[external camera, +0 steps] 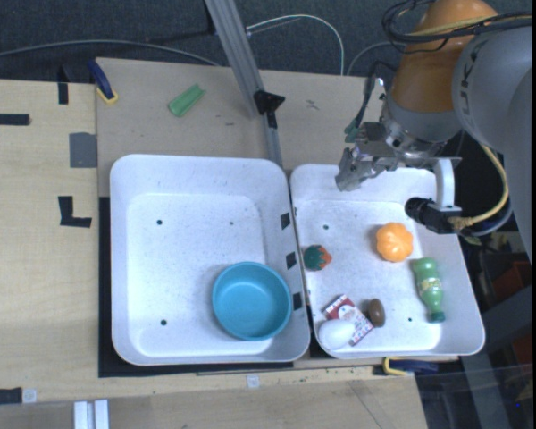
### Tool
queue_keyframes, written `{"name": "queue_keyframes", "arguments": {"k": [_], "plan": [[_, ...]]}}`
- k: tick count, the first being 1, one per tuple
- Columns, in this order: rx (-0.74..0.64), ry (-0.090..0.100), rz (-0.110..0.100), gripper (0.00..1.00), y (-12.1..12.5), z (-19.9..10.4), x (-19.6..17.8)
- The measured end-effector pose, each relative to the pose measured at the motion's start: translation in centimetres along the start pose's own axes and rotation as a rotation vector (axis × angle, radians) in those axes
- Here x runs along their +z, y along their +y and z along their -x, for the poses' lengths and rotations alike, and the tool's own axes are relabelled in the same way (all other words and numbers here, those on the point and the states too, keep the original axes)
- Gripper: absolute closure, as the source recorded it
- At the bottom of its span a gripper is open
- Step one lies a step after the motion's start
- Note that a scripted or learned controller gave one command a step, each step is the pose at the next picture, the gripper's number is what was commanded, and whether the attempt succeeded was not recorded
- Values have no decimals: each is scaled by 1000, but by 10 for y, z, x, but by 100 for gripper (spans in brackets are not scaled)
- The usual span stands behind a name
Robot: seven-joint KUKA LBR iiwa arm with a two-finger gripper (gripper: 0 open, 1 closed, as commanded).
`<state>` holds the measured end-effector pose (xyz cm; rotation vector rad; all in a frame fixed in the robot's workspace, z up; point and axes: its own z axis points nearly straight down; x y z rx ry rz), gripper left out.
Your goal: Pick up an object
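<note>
From here I see the tool (352, 179) hanging over the far-left corner of the right bin (456, 338); I cannot tell how it is set. Nothing sits under it. The nearest candidates lie toward the near side: the orange ball (394, 242) down and to the right, the small green-and-red ball (317, 257) down and slightly left. I judge the orange ball the easier target. The green bottle (428, 289) lies farther, its long axis running far-to-near, cap pointing near.

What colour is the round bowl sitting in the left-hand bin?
The round bowl is light blue all over, seen plainly in the camera view against the left white bin.
</note>
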<state>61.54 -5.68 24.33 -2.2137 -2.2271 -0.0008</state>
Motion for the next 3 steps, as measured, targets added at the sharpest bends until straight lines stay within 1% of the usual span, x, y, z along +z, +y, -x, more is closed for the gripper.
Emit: {"name": "queue_keyframes", "arguments": {"k": [1,2,3], "plan": [[-1,0,-2,100,-10,-61,12],[-1,1,-2,100,-24,-113,5],[0,-1,-3,100,-37,-157,12]]}}
